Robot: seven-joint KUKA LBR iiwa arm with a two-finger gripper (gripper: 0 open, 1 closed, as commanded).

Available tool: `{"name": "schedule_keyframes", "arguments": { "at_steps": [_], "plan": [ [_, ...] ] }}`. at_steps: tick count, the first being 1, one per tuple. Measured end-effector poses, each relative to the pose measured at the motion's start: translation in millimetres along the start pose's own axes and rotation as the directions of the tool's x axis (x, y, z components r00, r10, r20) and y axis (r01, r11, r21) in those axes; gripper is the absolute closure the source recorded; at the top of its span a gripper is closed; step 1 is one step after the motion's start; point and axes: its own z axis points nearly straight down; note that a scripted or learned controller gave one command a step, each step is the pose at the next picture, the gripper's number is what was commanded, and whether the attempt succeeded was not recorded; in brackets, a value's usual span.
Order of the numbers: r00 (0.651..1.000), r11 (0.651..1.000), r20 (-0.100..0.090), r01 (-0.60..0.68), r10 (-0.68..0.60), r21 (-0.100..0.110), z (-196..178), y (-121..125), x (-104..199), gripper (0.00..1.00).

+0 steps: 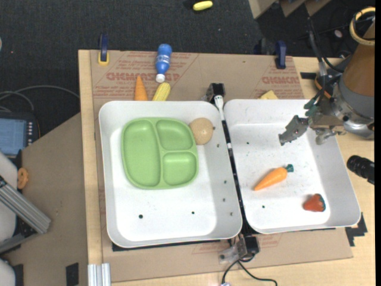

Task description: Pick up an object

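Tool (308, 130) hangs above right bin (250, 159), near carrot (271, 178).

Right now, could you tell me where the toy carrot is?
The carrot lies in the right bin, near its middle, left of the red piece.

Green divided plate (159, 153), white bins (166, 228), orange carrot (272, 179) with green top, red strawberry (314, 204), tan ball (202, 130)

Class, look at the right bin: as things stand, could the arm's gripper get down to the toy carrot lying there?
Probably yes. The gripper hangs over the right bin, up and to the right of the carrot, which lies alone on the bin floor. The red item sits apart from it.
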Motion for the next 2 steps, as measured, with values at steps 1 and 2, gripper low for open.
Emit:
{"name": "schedule_keyframes", "arguments": {
  "at_steps": [1, 2],
  "plan": [
    [1.000, 1.000, -0.001, -0.004, 0.005, 0.010, 182, 3, -52, 0.00],
    [1.000, 1.000, -0.003, 0.000, 0.000, 0.007, 193, -29, -12, 0.00]
  ]
}}
